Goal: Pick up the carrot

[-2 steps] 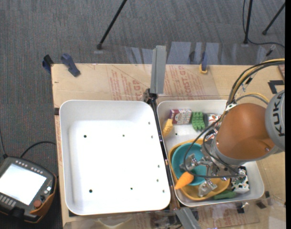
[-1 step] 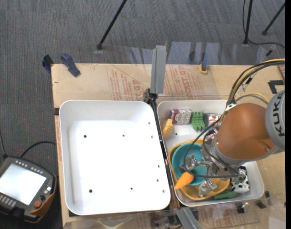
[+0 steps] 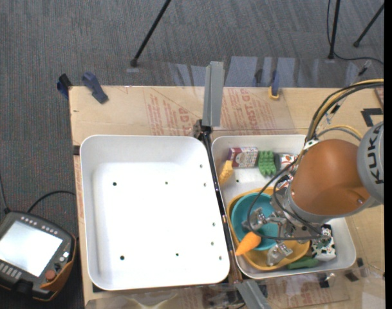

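Observation:
The orange carrot [image 3: 248,242] lies in the right bin [image 3: 347,255], across the front rim of a teal bowl [image 3: 250,212] that sits in a yellow dish [image 3: 236,206]. Its pointed end faces the bin's front left corner. My gripper [image 3: 268,237] hangs just right of the carrot, under the orange wrist band. Its two metal fingers [image 3: 260,219] stand apart, one behind and one in front of the carrot's thick end. The gripper looks open, and the carrot rests on the bowl rather than being lifted.
At the back of the right bin lie a small printed box [image 3: 244,156], a green block [image 3: 266,163], a yellow piece [image 3: 226,170] and a red-and-white can [image 3: 286,161]. A green item [image 3: 304,262] sits at the front. The left bin [image 3: 86,172] is alongside. A teach pendant [image 3: 28,253] lies off the bench.

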Controlling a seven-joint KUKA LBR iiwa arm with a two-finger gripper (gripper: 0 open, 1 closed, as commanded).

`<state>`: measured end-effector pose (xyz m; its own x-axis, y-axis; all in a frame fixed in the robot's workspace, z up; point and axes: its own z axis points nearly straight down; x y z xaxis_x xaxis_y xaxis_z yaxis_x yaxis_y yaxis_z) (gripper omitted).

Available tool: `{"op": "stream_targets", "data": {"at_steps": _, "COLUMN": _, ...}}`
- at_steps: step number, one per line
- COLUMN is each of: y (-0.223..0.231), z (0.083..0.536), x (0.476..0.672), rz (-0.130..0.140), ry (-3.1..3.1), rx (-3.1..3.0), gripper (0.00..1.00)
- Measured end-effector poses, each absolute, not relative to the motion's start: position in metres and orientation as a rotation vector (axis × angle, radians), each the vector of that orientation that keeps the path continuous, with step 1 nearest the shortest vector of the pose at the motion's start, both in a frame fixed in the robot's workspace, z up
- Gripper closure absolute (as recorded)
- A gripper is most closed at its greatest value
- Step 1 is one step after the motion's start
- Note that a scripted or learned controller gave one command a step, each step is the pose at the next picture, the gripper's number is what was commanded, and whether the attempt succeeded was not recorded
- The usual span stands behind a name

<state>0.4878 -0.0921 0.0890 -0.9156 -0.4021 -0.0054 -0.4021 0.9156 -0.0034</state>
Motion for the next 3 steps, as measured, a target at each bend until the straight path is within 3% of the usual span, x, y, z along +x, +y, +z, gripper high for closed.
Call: {"op": "stream_targets", "data": {"at_steps": 3, "y": -0.0921, "z": 0.089, "x": 0.4878, "rz": -0.004, "ry": 3.069, "rx": -0.644, "gripper": 0.0}}
